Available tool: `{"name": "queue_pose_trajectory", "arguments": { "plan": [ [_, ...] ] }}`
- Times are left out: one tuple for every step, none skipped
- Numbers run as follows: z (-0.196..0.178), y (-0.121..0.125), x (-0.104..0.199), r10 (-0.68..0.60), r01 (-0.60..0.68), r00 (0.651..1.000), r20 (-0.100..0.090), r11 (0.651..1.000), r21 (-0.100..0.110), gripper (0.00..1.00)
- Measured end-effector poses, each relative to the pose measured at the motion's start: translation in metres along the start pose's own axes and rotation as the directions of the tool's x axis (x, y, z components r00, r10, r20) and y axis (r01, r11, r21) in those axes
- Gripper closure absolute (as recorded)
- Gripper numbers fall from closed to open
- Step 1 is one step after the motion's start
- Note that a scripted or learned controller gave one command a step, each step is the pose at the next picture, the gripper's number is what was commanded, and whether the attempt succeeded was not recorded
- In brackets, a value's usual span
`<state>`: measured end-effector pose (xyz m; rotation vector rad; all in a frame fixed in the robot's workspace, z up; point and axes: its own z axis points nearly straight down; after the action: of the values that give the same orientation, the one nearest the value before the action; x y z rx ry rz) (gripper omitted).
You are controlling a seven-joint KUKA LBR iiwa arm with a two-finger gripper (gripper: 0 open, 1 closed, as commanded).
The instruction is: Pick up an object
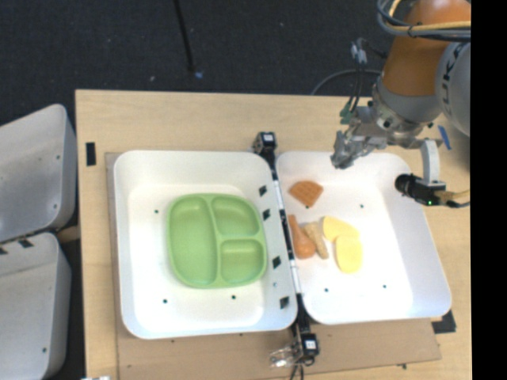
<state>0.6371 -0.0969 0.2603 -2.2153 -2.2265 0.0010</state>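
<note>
Tool [345, 158] over right bin's [412, 291] far edge, grip unclear, orange wedge [306, 192] nearby

Food pieces [325, 232] in right bin [412, 291]

I am looking down on a robotics lab test station: a plywood desk [95, 125] carries two white bins [142, 291] clipped side by side, with loose black cables [181, 26] trailing over dark carpet [95, 30] and an industrial arm [416, 50] reaching in beside a green toy tray [215, 240].
</note>
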Motion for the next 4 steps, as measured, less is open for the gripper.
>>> {"name": "queue_pose_trajectory", "arguments": {
  "plan": [
    [-0.006, -0.029, 0.042, -0.001, 0.001, 1.0, -0.001, 1.0, -0.001, 1.0],
    [0.006, -0.06, 0.08, 0.001, -0.001, 1.0, 0.0, 1.0, 0.001, 1.0],
    [0.0, -0.084, 0.126, -0.002, 0.002, 1.0, -0.002, 1.0, -0.001, 1.0],
    [0.012, -0.116, 0.169, -0.001, 0.001, 1.0, -0.001, 1.0, 0.002, 1.0]
  ]
}}
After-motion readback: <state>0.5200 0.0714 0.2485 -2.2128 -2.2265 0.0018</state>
